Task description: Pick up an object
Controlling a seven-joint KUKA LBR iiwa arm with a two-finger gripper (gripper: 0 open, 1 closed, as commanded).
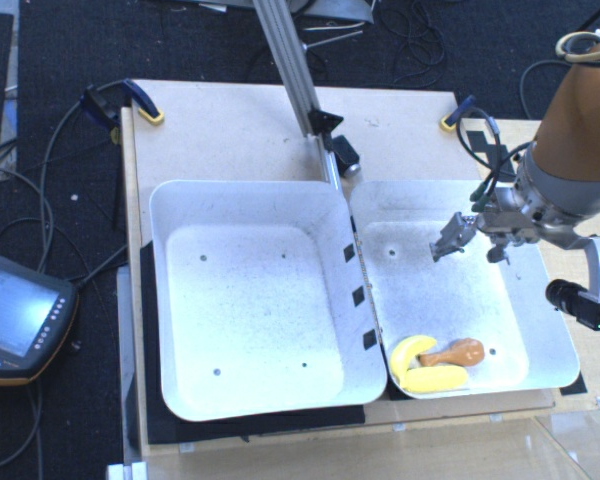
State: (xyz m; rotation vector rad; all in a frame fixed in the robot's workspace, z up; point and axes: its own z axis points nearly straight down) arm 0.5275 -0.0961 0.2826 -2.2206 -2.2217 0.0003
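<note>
We see the bench [280, 118] carrying two white bins: the left bin [250, 298] and the right bin [540, 348], where the arm [580, 118] reaches in. Its pincer [450, 240] hangs above the upper middle of that bin — we cannot tell how far it is open, and nothing shows in its grip. The banana [420, 366] and brown drumstick toy [458, 352] lie touching at the near rim, well below the pincer, both lengthwise left to right.

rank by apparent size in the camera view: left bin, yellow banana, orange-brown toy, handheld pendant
1. left bin
2. handheld pendant
3. yellow banana and orange-brown toy: they look about alike and overlap, so I won't rank them.
</note>
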